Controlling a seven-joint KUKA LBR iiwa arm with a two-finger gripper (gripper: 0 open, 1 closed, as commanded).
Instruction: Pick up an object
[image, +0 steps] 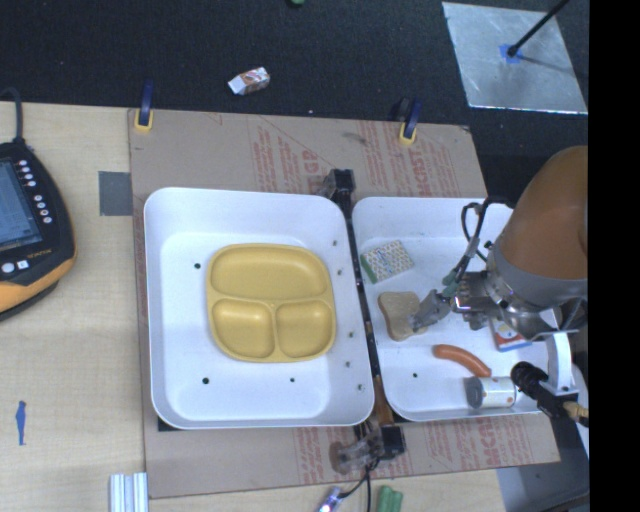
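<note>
A wooden surface (70, 400) carries a brown cardboard sheet (270, 150), held at its far edge by two clips, and on the sheet stand two shallow white bins side by side. The left bin (170, 300) holds a yellow plate (270, 300) with three compartments, lying flat near the bin's middle. The right bin (425, 400) holds the loose objects. The grey arm (545, 240), with its orange band uppermost in the view, reaches in from the right over that bin. At the left edge of the surface lies a control pendant (25, 235) with a dark screen and an orange rim.

The tool (432, 310) hangs low over the right bin, pointing left; its dark fingers (425, 313) seem to lie close together against the right edge of a tan sponge-like piece (397, 315), though the view is too coarse to tell whether they are closed or have hold of it. That tan piece rests on the bin floor near the left wall. Just beyond it, toward the far side, lies a small green-and-white patterned packet (387, 260). Nearer the camera, an orange sausage-shaped object (462, 359) lies to the right of the tan piece, apart from it, and a small white cylinder (490, 394) rests by the bin's near wall. On the dark floor beyond the surface sits a small crumpled wrapper (249, 80).
</note>
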